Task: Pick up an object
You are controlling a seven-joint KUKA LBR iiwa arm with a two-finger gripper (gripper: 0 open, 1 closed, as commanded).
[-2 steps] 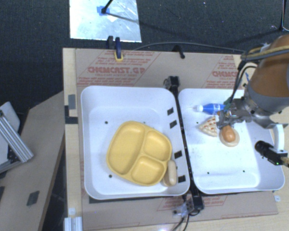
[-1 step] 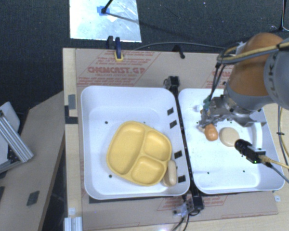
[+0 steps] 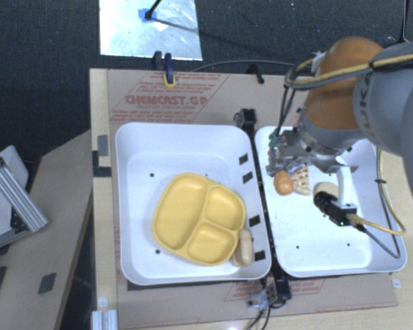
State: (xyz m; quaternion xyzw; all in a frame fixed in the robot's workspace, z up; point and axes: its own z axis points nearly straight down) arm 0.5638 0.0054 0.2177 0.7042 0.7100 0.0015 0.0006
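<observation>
Low over the right bin (image 3: 316, 247), near its upper left corner: the gripper (image 3: 287, 158) of a grey arm (image 3: 392, 108) with an orange band, reaching in from the right. Just below it, touching or very nearly so, an orange-brown round item (image 3: 283, 183), with a pale speckled piece (image 3: 302, 180) right beside. Released or clenched — impossible to tell from this slant, and nothing visibly lifted off the bin floor. In the left bin (image 3: 141, 170), a yellow divided plate (image 3: 199, 218) lying flat, with a tan roll-shaped item (image 3: 244, 247) just beside its lower right edge, close to the bin wall. By the look of things, an early-to-middle stage of the pick: tool placed over a likely target, both small items seemingly resting on the white floor. Left to do: a confirmed grasp, then a lift clear of the bin. One possible hitch — the two items sitting so close together, awkward for a clean grip on either.
</observation>
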